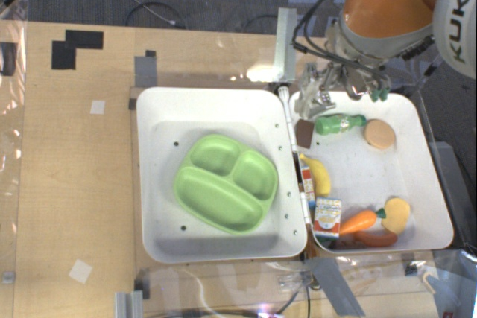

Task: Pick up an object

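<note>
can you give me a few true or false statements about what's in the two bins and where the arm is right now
1. The green divided plate lies in the left bin. True.
2. The banana lies in the left bin with the plate. False: it is in the right bin, near the wall between the bins.
3. The gripper is over the right bin's far left corner, near the green bottle. True.
4. The carrot sits at the far edge of the right bin. False: it is at the near edge, beside the small carton.
5. The round tan disc lies just right of the green bottle. True.
</note>
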Available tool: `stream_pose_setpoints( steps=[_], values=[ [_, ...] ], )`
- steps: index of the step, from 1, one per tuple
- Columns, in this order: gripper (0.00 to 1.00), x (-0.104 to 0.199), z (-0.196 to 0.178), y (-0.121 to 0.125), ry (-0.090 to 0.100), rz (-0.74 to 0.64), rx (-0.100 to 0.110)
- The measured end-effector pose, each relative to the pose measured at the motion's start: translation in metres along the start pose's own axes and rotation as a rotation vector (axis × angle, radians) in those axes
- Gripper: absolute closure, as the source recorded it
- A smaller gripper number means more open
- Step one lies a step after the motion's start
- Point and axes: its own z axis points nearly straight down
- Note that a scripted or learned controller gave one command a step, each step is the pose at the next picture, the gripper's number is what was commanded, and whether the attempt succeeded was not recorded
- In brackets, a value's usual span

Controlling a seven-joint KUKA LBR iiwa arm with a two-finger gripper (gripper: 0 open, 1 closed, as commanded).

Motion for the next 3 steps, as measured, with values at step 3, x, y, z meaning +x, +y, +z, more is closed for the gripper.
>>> stream_pose_setpoints(
  steps=[3],
  values=[
    [1.00, 0.061, 0.010, -0.088, 0.000, -0.503, 0.005]
  ],
)
